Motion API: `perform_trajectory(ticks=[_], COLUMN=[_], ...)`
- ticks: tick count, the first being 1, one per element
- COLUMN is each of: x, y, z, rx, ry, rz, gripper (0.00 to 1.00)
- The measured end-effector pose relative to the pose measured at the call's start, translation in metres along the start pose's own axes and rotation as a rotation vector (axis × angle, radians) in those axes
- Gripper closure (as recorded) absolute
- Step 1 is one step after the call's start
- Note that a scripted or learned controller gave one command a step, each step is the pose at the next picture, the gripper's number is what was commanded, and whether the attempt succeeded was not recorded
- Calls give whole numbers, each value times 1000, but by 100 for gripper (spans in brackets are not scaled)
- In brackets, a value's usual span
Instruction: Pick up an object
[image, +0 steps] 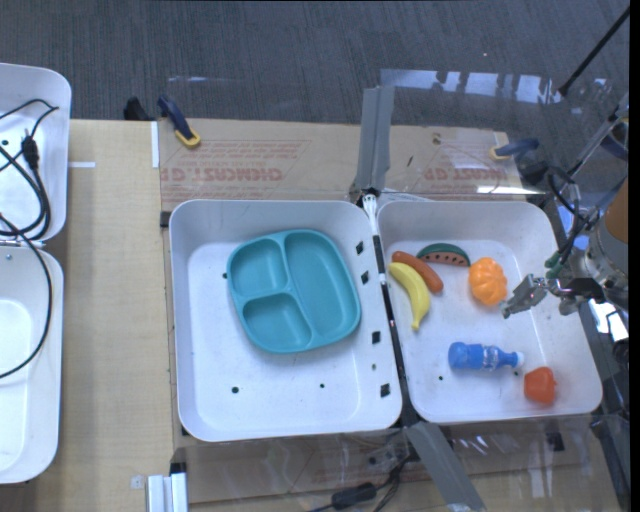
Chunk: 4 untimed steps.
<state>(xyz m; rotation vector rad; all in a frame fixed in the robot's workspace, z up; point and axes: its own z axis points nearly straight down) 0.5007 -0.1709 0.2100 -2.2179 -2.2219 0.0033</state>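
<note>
On the surface (110, 300) stand two white bins side by side. The left bin (200, 390) carries one teal divided plate (293, 290) with three compartments, lying flat near its middle. The right bin (570, 390) carries six toy items: one red sausage (417, 271), one yellow banana (413, 295) just beside it, one watermelon slice (444, 255) near the far wall, one orange fruit (488, 281), one blue bottle (481, 357) lying on its side, and one small red-orange fruit (540, 386) near the front right corner. All appear to be light, hard plastic with smooth, likely slippery skins; none looks fragile. The rounded fruits would tend to roll out of a pinch, so a hold across the widest girth is advised; the bottle offers a straight body, best taken across its middle. The end effector (527, 296) hangs over the right bin, just right of the orange fruit, fingers spread and holding nothing.
</note>
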Motion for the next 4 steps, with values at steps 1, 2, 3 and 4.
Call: perform_trajectory(ticks=[1, 2, 3, 4], x=[-16, 6, 6, 96], y=[58, 104, 105, 82], z=[117, 118, 109, 0], rx=[-2, -3, -3, -2], ry=[-1, -1, -2, -1], rz=[1, -1, -3, 0], gripper=[0, 0, 100, 100])
